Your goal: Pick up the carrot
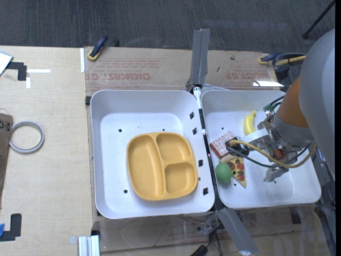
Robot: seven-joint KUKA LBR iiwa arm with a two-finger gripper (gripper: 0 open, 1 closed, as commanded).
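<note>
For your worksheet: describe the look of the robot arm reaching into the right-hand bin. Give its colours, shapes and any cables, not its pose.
The arm is a thick, rounded, light grey tube with an orange band above the wrist. Below that sits a darker metallic wrist section leading to the gripper. A yellow cable and thin black wires loop out beside it. No lettering or markings are legible on it.

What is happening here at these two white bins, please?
The grey arm with the orange band reaches into the right white bin, its gripper low near the bin's middle. Beside it lie a yellow banana, a pizza slice toy and a green ball. The left bin holds a yellow divided plate.
</note>
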